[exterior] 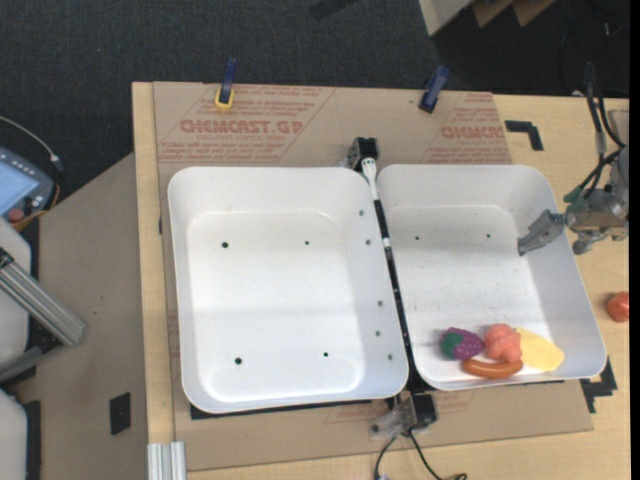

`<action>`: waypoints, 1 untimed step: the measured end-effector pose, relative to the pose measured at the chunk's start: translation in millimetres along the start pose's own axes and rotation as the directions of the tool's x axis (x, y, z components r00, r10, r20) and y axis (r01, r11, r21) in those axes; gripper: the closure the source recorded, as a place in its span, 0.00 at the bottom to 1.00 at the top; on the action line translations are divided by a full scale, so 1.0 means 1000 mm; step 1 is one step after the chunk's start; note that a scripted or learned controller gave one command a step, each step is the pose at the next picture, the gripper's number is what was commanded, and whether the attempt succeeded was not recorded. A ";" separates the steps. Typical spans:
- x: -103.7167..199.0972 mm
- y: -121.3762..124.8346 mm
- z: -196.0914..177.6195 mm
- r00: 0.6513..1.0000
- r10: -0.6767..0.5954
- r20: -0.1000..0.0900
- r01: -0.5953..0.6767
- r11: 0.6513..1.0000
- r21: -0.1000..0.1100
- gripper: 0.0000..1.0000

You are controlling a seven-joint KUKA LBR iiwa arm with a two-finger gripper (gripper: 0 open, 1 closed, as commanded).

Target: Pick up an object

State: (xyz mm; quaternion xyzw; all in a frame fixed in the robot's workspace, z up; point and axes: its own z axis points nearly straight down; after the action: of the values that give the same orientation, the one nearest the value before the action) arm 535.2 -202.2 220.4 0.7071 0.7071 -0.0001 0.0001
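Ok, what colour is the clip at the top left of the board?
Blue and yellow clip, in the camera view.

4 small toys, perhaps food, clustered together.

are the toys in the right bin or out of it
In. The purple toy, orange toys and yellow toy lie clustered in the right bin's near corner, inside its rim.

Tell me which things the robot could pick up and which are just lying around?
For the job:
purple toy
pink toy
yellow toy
orange sausage
gripper
right bin, which holds all four toys

Just lying about:
left bin
blue clamps on the board's far edge
orange thing outside the bins, on the right
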 end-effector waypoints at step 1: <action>0.000 0.001 -0.011 1.000 -0.001 0.002 0.001 1.000 -0.003 1.00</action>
State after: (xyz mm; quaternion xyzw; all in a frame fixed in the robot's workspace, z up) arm 536.0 -202.3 231.3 0.7067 0.7075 0.0005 0.0018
